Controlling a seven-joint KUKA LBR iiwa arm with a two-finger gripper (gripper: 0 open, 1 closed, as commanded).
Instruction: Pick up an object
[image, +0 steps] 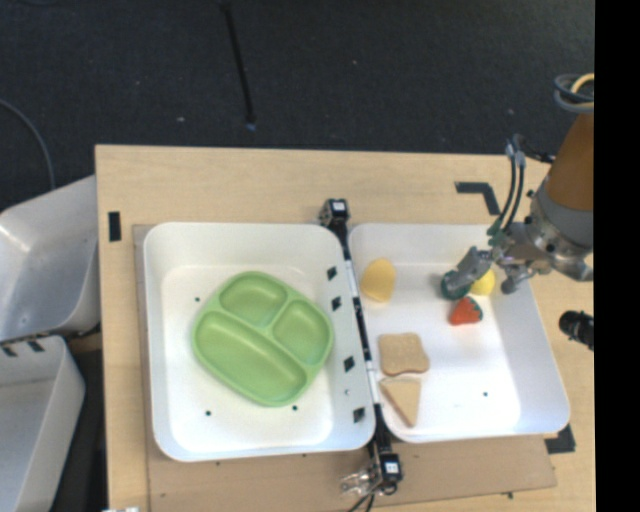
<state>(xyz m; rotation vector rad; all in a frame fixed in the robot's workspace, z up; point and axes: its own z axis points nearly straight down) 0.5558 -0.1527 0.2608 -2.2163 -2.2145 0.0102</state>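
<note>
Camera view, from above at a slant. Gripper (480, 283) low over the far right part of the right bin (520, 400), on the arm (572, 180) with its orange band. Released or clenched: cannot tell from this angle, and nothing seen held. Just under and beside it, a red piece (466, 313) and a small yellow piece (485, 286), close together, perhaps touching. Likely targets, judging by position.

Further left in the same bin: a round yellow piece (378, 280) near the dividing wall, a toast slice (403, 352), and a bread wedge (402, 398) just in front of it. In the left bin (160, 400), a green divided plate (262, 338).

To do the step well: settle on one of the two crowded pieces, centre over it, descend straight down, close only once astride it. Beware nudging the neighbour or catching both. Lift slowly and check for a real hold.

No brands, labels or readable writing anywhere.
</note>
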